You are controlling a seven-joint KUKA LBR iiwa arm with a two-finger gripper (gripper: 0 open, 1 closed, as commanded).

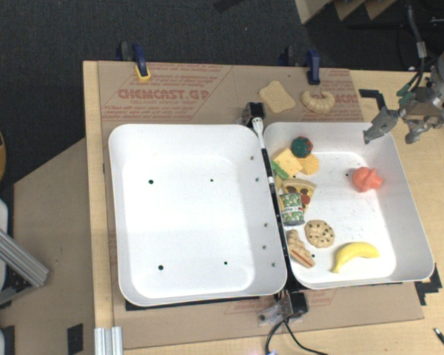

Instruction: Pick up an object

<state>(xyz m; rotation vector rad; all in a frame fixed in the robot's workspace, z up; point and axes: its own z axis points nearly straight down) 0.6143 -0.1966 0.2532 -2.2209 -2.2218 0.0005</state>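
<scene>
Two white bins: the left bin (185,213) bare, the right bin (407,220) holding one banana (354,254), one cookie (320,233), one red piece (365,179) and several smaller food toys. Gripper (394,126), fingers spread apart and holding nothing, above the right bin's far right corner.

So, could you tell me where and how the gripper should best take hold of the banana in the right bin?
Probably across the banana's thick middle, coming straight down from above. It lies flat on the right bin's floor, curved and narrow, with bare floor around it; the cookie sits apart to its left.
</scene>
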